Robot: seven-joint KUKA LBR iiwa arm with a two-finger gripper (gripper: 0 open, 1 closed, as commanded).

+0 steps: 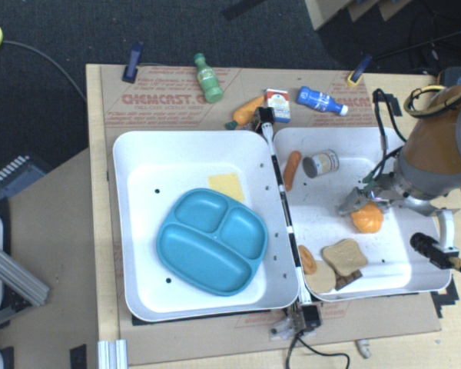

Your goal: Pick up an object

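Note:
In the right bin lie an orange fruit, a toast slice, a grey can on its side, a red sausage by the left wall, and a small orange piece. My gripper is low in this bin, right at the upper left edge of the orange fruit and touching or nearly touching it. The arm's grey and orange body comes in from the right above it. Nothing is seen lifted.
The left bin carries a blue divided plate and a yellow cheese slice. Behind the bins on the board lie a green bottle, a blue bottle, a carrot and a small carton.

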